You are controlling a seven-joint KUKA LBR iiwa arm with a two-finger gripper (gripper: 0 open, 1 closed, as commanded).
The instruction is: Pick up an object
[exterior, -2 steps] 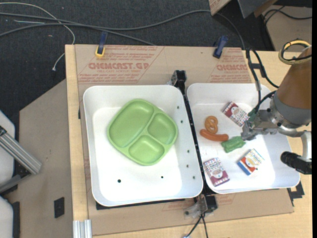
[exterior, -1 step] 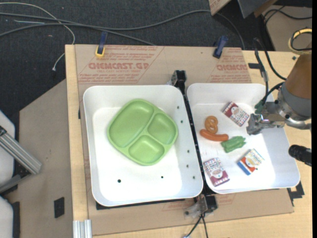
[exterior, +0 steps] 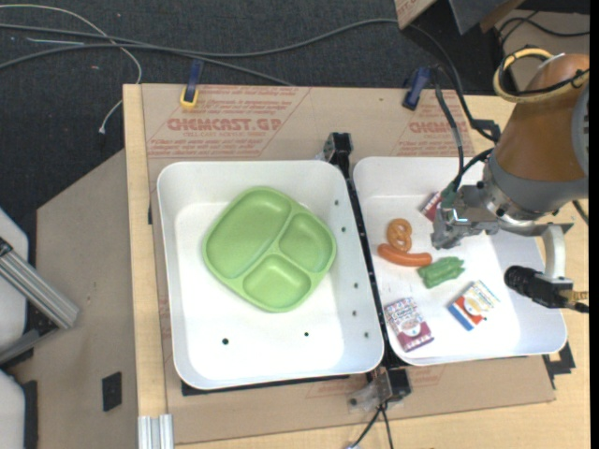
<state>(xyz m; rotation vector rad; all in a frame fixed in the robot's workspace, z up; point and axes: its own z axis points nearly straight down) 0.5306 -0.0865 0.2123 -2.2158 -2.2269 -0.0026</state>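
Whether fingers are apart or together, I cannot tell; the gripper (exterior: 453,224) is hanging over the right bin (exterior: 538,340), just above the orange carrot (exterior: 404,257) and pretzel (exterior: 401,232); a green toy (exterior: 441,271) is lying beside the carrot; two small cards (exterior: 406,321) (exterior: 472,306) are resting nearer the front; a green divided plate (exterior: 270,248) is sitting in the left bin (exterior: 187,344).

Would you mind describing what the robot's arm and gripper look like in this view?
The arm is bulky and rounded, with a broad orange band above a grey wrist. The gripper is a small metallic grey assembly. Black cables run along it.
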